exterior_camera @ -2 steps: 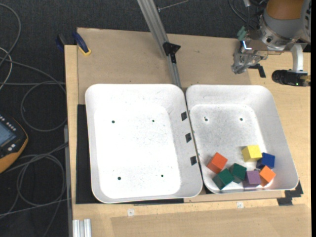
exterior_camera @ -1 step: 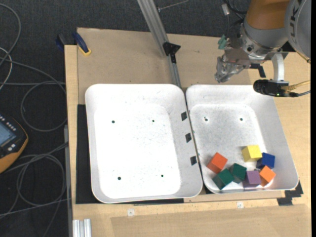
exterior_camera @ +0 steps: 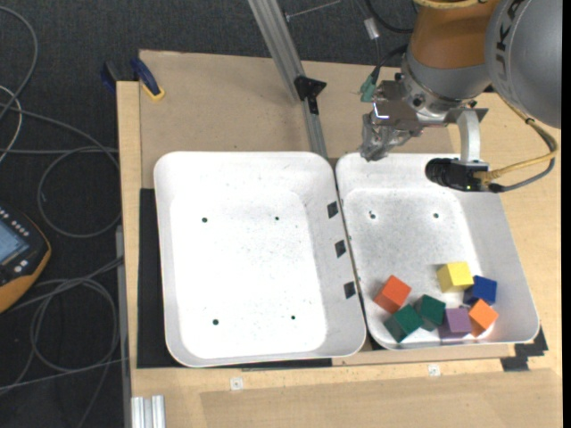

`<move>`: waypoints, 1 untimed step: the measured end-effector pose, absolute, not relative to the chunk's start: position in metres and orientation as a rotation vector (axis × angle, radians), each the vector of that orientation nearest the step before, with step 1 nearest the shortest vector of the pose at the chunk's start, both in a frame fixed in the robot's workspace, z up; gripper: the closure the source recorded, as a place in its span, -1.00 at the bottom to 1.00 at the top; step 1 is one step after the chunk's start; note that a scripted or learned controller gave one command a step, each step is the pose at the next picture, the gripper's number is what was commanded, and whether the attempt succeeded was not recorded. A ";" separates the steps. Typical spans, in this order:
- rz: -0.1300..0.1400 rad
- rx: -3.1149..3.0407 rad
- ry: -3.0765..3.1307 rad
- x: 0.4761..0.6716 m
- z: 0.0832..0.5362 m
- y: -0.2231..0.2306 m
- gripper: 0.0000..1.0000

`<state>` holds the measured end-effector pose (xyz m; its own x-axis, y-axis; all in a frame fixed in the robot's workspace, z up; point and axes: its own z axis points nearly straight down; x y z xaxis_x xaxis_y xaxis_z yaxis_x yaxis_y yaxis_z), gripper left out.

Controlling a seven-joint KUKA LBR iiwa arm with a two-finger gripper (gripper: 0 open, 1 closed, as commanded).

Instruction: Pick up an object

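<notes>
a blue clamp with a yellow tip (exterior_camera: 147,77) sits at the wooden bench's (exterior_camera: 223,96) far left corner, a grey metal pole (exterior_camera: 284,52) slants across it, and black cables (exterior_camera: 53,168) loop over the dark carpet beside a yellow-edged handheld device (exterior_camera: 16,255)

Two bins sit side by side on the bench (exterior_camera: 223,87), the left bin (exterior_camera: 178,328) and the right bin (exterior_camera: 513,266) touching along their inner edges. All the blocks (exterior_camera: 437,306) are bunched in the right bin's near corner, most touching each other. The gripper (exterior_camera: 375,145) hangs over that bin's far left corner, well apart from the blocks, with a slanted pole (exterior_camera: 285,52) just left of it.
</notes>
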<state>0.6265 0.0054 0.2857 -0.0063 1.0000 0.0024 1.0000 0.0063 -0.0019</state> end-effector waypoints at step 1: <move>0.002 -2.210 -2.225 0.606 0.263 0.059 1.00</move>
